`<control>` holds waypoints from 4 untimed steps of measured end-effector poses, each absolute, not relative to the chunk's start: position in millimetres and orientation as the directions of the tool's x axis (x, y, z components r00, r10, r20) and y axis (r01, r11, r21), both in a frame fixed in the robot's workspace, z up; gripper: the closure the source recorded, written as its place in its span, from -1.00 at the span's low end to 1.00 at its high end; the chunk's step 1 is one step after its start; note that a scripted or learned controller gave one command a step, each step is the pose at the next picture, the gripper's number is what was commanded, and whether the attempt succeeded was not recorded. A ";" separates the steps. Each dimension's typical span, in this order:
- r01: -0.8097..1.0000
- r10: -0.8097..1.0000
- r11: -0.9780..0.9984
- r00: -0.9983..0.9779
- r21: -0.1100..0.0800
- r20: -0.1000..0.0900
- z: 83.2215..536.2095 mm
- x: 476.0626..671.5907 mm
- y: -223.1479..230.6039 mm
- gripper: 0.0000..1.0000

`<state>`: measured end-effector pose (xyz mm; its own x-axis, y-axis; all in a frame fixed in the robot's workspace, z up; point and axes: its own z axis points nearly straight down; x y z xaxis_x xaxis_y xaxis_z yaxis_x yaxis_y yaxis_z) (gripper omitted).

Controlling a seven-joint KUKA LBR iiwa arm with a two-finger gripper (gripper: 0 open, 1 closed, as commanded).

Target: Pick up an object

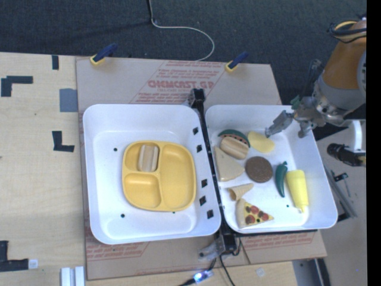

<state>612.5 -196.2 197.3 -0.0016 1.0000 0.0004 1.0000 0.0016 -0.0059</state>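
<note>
The right bin [315,159] holds toy food: a hot dog bun [233,145], a pale yellow piece [261,142], a brown round cookie [259,168], a green pepper [281,178], a yellow corn cob [297,188], a pizza slice [253,213], a small tan wedge [241,190] and a beige slice [229,169]. My gripper [290,127] hangs over the bin's far right corner, just right of the pale yellow piece. Its fingers are spread open with nothing between them.
The left bin [101,159] carries a yellow divided plate [172,177] with a tan block [147,157] in its top-left compartment. A black divider [204,154] runs between the bins. A white cable [190,31] lies beyond the cardboard base.
</note>
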 end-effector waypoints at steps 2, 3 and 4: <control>1.000 1.000 0.002 -0.002 -0.005 -0.001 102.3 608.5 -209.0 -1.00; 1.000 1.000 0.003 -0.003 -0.002 -0.001 83.9 608.9 -207.8 -1.00; 1.000 1.000 0.004 -0.004 0.002 -0.004 95.9 609.9 -207.9 1.00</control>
